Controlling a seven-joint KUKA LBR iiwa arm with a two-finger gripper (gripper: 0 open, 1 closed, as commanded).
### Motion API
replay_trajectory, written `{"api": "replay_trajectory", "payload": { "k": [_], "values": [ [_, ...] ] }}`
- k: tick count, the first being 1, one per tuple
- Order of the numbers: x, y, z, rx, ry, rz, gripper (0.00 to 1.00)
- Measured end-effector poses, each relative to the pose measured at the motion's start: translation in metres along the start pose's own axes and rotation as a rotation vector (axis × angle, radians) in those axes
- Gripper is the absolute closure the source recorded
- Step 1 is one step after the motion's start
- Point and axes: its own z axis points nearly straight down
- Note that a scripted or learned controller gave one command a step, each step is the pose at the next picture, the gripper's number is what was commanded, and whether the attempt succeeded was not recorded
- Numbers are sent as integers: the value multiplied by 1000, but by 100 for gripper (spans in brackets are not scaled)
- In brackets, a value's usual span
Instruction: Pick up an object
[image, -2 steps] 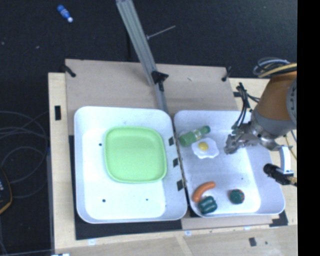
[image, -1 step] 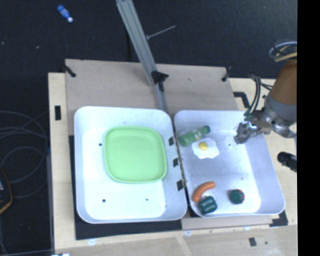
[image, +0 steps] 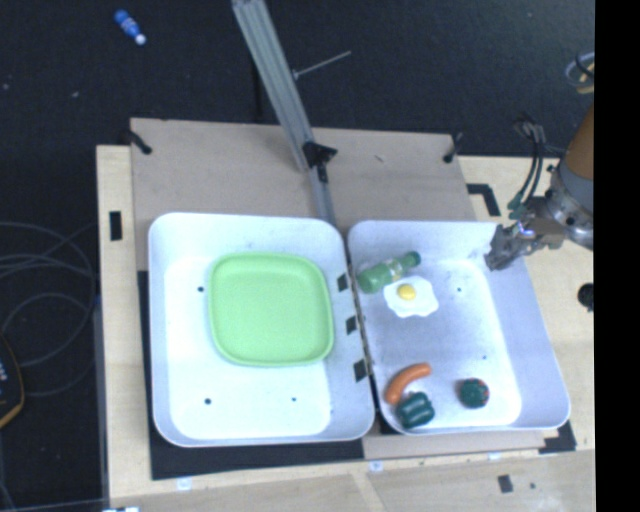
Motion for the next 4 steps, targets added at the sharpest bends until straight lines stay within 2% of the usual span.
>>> {"api": "replay_trajectory", "payload": {
  "k": [2, 4],
  "values": [
    [104, -38, 19, 4, 1, 0, 100],
    [217, -57, 14, 5, 3, -4, 100]
  ]
}}
